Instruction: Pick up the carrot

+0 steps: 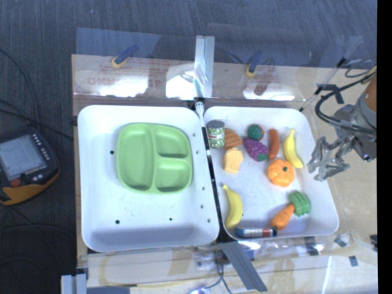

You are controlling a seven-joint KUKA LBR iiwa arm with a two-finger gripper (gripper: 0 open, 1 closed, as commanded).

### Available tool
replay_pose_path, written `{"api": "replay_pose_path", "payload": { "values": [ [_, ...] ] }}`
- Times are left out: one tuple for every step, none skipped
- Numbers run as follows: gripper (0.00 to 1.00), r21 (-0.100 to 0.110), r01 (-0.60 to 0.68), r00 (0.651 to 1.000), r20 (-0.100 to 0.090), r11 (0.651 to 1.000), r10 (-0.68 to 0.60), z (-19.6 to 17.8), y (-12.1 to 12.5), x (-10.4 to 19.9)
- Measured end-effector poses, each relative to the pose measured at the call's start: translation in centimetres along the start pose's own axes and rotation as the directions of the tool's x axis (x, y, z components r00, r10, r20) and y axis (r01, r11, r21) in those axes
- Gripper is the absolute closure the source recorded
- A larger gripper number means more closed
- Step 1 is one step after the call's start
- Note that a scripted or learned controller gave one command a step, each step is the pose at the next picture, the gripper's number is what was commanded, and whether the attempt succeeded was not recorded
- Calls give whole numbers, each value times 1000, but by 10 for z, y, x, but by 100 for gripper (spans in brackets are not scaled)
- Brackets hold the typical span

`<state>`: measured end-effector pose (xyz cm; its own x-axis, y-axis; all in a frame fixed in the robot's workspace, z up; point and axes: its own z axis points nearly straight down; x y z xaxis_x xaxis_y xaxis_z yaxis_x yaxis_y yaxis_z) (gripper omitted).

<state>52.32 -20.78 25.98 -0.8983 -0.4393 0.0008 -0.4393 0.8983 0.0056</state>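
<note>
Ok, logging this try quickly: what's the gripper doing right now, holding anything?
Gripper: holding nothing, over the right bin's right rim, apart from the carrot; open or shut cannot be told.

carrot [283, 215] at right bin [318, 182] front, green top toward right wall, beside marker [254, 231] | gripper [323, 164] over right rim, apart from carrot | green divided plate [154, 158] in left bin [98, 182]

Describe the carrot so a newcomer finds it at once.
Look in the right-hand white bin, at its near edge. The carrot lies tilted there, just above a marker pen. It is the orange tapered piece with a green leafy top, unlike the round pumpkin farther back.
</note>
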Motion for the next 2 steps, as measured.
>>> {"api": "replay_pose_path", "payload": {
  "values": [
    [100, 12, 178, 984, 7, 984, -178, -98, -25, -18],
    [100, 2, 267, 964, 0, 964, -267, -40, -29, -28]
  ]
}}
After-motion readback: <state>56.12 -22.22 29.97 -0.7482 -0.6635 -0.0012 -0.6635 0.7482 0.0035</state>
